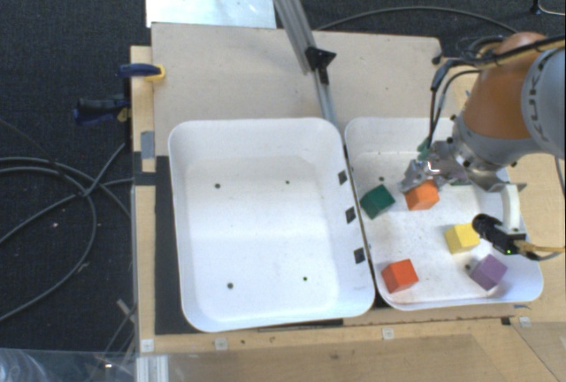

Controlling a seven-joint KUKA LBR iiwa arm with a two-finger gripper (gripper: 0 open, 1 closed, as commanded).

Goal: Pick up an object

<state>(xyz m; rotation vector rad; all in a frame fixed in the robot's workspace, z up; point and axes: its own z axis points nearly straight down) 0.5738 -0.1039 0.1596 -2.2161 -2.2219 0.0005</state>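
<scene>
Gripper (423, 179) sits low in the right bin (531, 290), right over the top edge of an orange block (424, 195). Fingers look closed down around that block's upper part, but the metal tips blur into it from this angle, so I can't tell if it's actually pinched or just touched. Block looks to be resting on the bin floor, or barely off it; no clear gap under it.

Other candidates in the same bin: green block (378, 201) just left of the claw, a second orange-red block (400, 275) near the front, yellow block (462, 238) and purple block (486, 271) toward the right corner. Left bin (181, 141) has nothing for the task.

Step, as I read it: grasp stage, at the block, lift not yet done. Next move calls for a firm close on the orange block if not already made, then a straight vertical lift. Watch the green block close by; a skewed pull could nudge it. If the block stays down when the arm rises, the try failed.
</scene>
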